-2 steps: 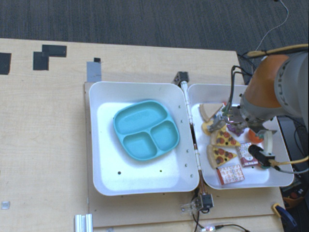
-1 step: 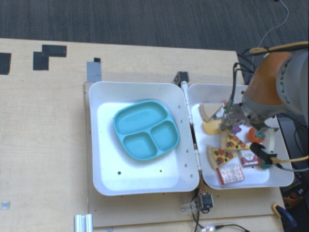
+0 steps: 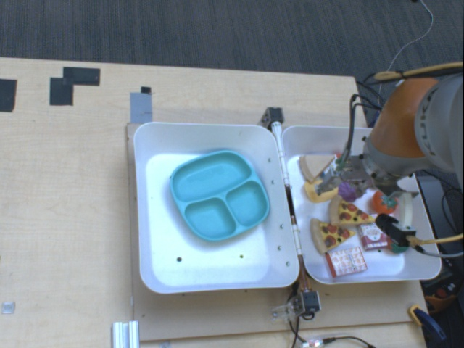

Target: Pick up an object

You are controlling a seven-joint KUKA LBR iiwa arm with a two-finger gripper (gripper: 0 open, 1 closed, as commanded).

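- Camera view gives you two white bins side by side on the tabletop (image 3: pixel 65 216).
- Your left bin (image 3: pixel 210 270) carries a teal three-part plate (image 3: pixel 219 194), lying flat near its middle.
- Your right bin (image 3: pixel 420 267) holds the toys: two pizza slices (image 3: pixel 346 212), one above the other, a small red-and-white box (image 3: pixel 346 261) near the front rim, a purple piece (image 3: pixel 349 191) and a yellow piece (image 3: pixel 321 191) just left of it.
- Your arm (image 3: pixel 417 125) reaches in from the right, over the right bin.
- Your gripper (image 3: pixel 348 174) sits low above the purple piece; you cannot tell its state, since the wrist hides it.
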